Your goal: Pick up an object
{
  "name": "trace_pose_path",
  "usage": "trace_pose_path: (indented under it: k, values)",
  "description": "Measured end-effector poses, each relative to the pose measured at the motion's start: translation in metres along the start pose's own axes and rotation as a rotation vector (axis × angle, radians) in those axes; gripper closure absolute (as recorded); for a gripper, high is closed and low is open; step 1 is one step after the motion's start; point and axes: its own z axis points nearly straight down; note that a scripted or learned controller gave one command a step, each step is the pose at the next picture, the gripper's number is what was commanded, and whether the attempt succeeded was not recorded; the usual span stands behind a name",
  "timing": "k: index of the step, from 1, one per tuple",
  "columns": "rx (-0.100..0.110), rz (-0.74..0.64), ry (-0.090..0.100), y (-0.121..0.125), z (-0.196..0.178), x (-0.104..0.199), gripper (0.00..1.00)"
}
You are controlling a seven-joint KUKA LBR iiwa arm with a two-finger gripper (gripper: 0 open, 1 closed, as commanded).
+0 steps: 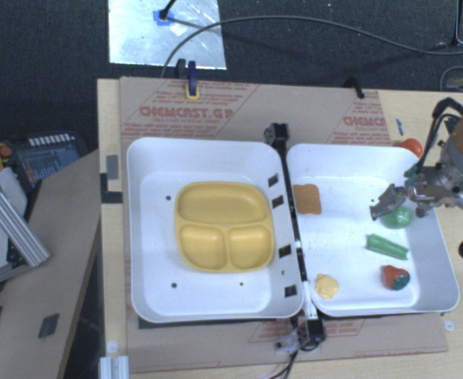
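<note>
The right bin [349, 160] holds several small items. A brown flat piece [308, 199] lies near its left wall. A round green object [399, 219] sits toward the right side, and a long green piece [387, 246] lies just in front of it. A red and orange item [395, 277] rests by the front right corner, and a yellow item [326, 287] by the front left corner. My gripper [389, 204] reaches in from the right and hangs directly over the round green object, partly hiding it.
The left bin [148, 212] holds a yellow divided plate [223, 226]. An orange object [410, 144] lies outside the right bin at its far right corner. A black latch strip [286, 212] runs between the two bins.
</note>
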Motion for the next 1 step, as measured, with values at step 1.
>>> trace_pose_path:
  k: [1]
  values:
    - [-0.009, -0.002, -0.001, 0.0017, -0.0044, 0.0002, 0.00]
